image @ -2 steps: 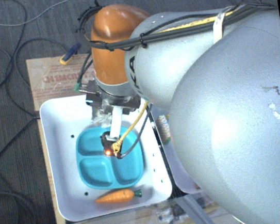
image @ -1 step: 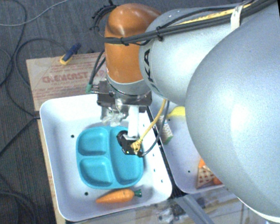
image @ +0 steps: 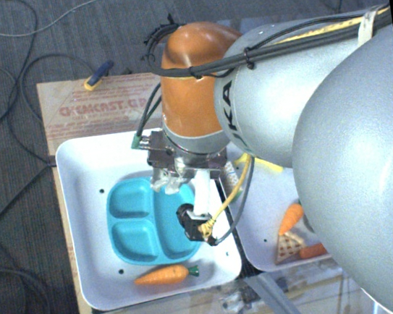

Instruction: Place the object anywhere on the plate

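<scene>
Camera view: grey KUKA arm (image: 305, 100) hanging over the left of 2 white bins, gripper (image: 167, 182) low above the blue plate (image: 136, 220).

The arm covers most of the right bin (image: 264, 245) and reaches across to the left bin (image: 87, 205). The gripper sits over the 3-compartment plate's upper right part. How far open it is, and whether it holds anything, I cannot tell. An orange carrot (image: 161, 275) lies on the left bin's floor, just beside the plate's near edge. The right bin holds a second carrot (image: 291, 217) and a pizza slice (image: 288, 249).
</scene>
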You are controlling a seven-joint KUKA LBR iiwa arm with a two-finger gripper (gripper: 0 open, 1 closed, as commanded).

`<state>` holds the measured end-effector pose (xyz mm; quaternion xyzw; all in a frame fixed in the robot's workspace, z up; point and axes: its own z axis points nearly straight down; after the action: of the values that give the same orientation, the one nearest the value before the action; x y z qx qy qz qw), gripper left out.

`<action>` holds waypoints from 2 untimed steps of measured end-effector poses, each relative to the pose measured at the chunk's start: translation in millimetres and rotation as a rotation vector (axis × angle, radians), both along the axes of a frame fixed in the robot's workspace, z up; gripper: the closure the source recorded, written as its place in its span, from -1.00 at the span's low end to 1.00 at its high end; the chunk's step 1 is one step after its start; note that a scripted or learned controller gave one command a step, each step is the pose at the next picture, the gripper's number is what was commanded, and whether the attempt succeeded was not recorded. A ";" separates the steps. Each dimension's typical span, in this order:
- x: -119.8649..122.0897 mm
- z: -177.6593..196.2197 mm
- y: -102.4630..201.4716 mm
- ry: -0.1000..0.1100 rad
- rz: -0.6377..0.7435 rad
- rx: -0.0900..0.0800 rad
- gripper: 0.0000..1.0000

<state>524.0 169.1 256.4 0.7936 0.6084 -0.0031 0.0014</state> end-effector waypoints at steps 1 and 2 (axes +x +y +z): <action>-3.2 -75.8 51.9 0.003 -0.027 0.002 1.00; -18.3 -39.4 21.4 0.003 -0.018 0.004 1.00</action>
<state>505.6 190.5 217.1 0.7992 0.6011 -0.0030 -0.0011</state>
